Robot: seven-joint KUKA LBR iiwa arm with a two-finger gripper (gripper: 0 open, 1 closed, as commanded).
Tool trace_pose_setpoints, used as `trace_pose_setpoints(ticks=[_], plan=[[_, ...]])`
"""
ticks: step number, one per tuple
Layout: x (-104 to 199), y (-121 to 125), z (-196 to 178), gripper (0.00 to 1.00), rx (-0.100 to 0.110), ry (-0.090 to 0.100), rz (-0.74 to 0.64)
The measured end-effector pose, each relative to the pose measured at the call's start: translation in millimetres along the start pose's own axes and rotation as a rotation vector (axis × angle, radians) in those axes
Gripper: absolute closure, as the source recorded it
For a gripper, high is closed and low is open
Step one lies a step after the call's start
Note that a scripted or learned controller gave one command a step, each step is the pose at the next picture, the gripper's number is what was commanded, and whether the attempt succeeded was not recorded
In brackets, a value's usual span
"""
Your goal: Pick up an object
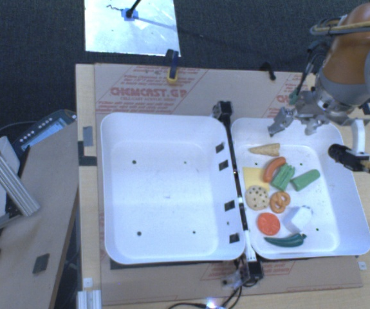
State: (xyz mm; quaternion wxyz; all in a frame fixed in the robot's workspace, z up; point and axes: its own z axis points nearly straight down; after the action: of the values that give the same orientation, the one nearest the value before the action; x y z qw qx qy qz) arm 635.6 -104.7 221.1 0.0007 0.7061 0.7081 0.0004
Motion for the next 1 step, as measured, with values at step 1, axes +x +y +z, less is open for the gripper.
trace_pose_setpoints(ticks=[1], plan=[[-8.0,-73.6,134.4,0.00,0.015,0.003,0.005]])
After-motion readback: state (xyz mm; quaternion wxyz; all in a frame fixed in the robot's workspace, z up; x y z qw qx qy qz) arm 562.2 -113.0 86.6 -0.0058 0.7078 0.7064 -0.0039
